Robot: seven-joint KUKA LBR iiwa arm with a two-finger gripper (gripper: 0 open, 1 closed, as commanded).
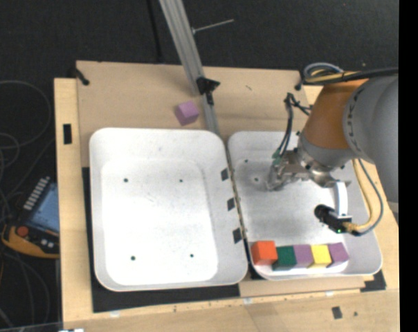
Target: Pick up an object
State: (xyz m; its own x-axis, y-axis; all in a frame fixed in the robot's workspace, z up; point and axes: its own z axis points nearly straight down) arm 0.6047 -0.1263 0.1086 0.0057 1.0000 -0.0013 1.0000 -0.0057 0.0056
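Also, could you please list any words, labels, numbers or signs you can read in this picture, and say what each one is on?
None can be read.
The handheld pendant left of the bench has a lit screen, too small and blurred to read.
The blocks, both bins and the arm show no markings.

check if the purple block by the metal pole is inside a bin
No, that purple block lies on the bench above the left bin, outside both bins.

A metal pole is slanting across the wooden bench (its lower end meeting the gap between the bins). Black cables are trailing over the dark floor at left, and an orange-edged handheld controller is lying among them.
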